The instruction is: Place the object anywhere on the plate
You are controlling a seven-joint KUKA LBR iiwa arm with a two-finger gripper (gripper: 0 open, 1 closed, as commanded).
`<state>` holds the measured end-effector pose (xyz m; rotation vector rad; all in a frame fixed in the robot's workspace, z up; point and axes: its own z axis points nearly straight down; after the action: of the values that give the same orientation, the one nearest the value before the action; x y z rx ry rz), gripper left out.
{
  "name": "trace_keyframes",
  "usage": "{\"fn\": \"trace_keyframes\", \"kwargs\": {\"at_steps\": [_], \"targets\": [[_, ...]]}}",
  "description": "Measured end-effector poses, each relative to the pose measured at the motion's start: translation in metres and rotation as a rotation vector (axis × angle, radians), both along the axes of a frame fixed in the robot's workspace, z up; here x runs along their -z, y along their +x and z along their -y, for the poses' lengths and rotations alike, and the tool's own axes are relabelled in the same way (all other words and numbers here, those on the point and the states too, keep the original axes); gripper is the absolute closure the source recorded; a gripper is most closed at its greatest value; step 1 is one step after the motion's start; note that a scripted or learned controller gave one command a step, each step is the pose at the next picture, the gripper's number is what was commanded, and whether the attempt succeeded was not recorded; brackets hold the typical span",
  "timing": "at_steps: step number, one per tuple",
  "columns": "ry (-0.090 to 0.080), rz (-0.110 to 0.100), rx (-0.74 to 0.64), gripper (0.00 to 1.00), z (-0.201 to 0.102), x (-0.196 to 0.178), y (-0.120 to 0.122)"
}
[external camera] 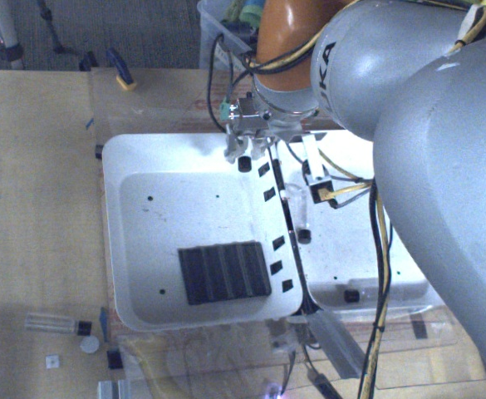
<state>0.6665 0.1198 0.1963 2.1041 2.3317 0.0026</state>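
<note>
A dark ribbed rectangular plate (224, 273) lies flat in the left bin (135, 223), toward its front. My gripper (299, 219) hangs over the divider between the two bins, just inside the right bin (409, 285) and right of and behind the plate. A small black piece (303, 236) shows at the gripper's tip; I cannot tell whether it is held or part of the gripper. Another small dark object (352, 294) rests on the right bin's floor near its front wall. The large grey arm covers most of the right bin.
Black markers (276, 243) run along the rim between the bins. Cables (342, 191) hang beside the gripper. A clear tub of coloured items (238, 7) stands behind the bins. A blue clamp (125, 77) and small loose parts (56, 322) lie on the bench at left.
</note>
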Motion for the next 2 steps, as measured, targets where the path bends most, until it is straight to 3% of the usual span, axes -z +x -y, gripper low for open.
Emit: {"fn": "trace_keyframes", "kwargs": {"at_steps": [1, 2], "targets": [[-0.001, 0.0, -0.114, 1.0, -0.001, -0.142, -0.007], [-0.001, 0.001, 0.294, 1.0, 0.024, -0.175, 0.0]]}}
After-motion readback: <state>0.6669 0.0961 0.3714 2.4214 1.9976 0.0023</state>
